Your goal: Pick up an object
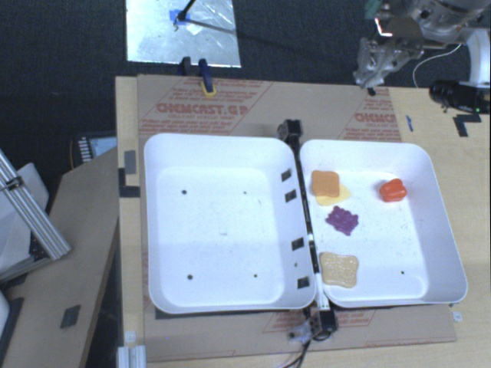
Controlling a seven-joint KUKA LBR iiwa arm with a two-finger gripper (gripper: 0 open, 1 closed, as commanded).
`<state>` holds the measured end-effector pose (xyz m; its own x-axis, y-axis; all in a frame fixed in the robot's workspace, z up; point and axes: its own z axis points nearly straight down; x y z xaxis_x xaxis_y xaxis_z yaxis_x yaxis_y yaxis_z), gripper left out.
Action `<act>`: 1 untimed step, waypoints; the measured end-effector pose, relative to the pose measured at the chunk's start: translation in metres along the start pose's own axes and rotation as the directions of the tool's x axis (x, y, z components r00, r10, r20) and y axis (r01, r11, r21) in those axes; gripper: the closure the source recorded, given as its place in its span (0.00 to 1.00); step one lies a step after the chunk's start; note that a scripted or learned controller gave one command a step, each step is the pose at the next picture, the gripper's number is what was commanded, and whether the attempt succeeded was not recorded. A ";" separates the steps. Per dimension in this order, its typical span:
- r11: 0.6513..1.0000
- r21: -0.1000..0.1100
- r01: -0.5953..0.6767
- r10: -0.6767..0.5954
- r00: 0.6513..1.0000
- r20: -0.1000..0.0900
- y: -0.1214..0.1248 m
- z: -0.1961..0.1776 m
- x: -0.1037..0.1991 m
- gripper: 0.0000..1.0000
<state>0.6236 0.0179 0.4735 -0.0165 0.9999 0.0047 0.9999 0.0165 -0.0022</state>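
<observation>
The right bin (430,175) holds several small objects. An orange block (325,183) lies on a pale yellow piece (340,195) near the bin's left wall. A red-orange object (392,190) sits toward the right. A purple grape cluster (342,220) lies in the middle, and a tan toast-shaped piece (339,269) rests near the front left corner. My gripper (370,79) hangs high above the bench, behind the right bin's far edge, well away from every object. Nothing shows between its fingers.
The left bin (153,205) stands beside the right one, joined by a black-clipped divider (301,205). Both rest on a cardboard sheet (230,106). A shiny metal plate (182,21) lies on the dark floor behind. Aluminium framing (31,213) stands at the left.
</observation>
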 end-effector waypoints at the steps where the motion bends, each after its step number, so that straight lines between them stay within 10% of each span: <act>1: 1.000 -0.006 -0.005 0.005 1.000 0.002 0.021 -0.008 0.061 1.00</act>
<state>0.6440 0.0794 0.4819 -0.0112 0.9999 0.0024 0.9999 0.0111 0.0041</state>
